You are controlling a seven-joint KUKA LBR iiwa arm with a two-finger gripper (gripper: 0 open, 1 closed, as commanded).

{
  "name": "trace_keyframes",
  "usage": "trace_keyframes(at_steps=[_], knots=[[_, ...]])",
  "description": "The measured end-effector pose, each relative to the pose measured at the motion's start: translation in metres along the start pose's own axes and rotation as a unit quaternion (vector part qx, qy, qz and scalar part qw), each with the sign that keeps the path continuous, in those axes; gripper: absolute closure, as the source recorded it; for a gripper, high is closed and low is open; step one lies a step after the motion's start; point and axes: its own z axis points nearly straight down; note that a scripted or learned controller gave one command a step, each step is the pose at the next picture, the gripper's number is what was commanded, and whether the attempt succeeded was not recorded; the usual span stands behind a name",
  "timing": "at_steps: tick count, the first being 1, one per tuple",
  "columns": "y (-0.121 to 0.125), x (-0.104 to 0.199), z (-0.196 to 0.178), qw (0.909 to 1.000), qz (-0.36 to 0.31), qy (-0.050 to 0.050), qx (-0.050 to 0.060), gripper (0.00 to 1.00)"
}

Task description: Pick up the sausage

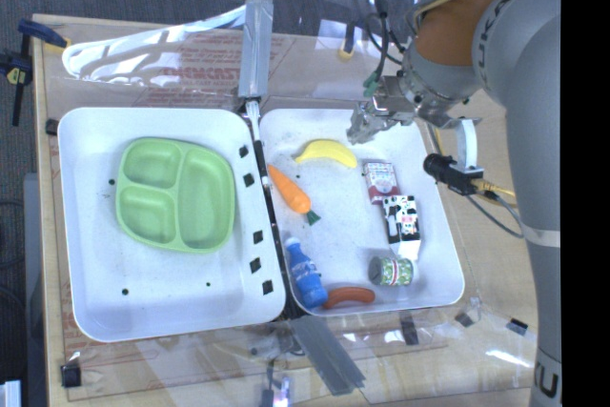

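Grey arm (519, 110) with an orange band enters from the right and ends above the far edge of the right bin (438, 243). Its gripper (367, 121) hangs over that bin's far edge, just beyond the banana; whether the fingers are open or closed cannot be determined, and nothing is visible between them.

The left bin (81, 205) carries a green divided plate (176, 195) near its centre.

The right bin carries, in descending size:
- carton (402, 226) with a black-and-white pattern, along the right edge;
- blue bottle (305, 274), at the near left corner;
- orange carrot (290, 192), beside the left edge;
- yellow banana (325, 152), near the far edge;
- red-and-white packet (380, 180), touching the carton's far end;
- sausage (349, 297), reddish-brown, lying against the near edge between the bottle and the can, well apart from the gripper;
- small green can (392, 272), just beside the sausage.
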Motion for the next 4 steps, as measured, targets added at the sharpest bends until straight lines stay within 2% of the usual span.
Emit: trace_keyframes(at_steps=[1, 2, 3, 4], knots=[[0.035, 0.032, 0.122, 1.0000, -0.008, 0.000, 0.000, 0.00], [0.036, 0.033, 0.110, 0.9999, -0.011, 0.000, 0.000, 1.00], [0.035, -0.044, -0.001, 0.9948, -0.102, -0.001, -0.002, 1.00], [-0.003, -0.036, -0.085, 0.9819, -0.190, -0.002, -0.002, 1.00]])
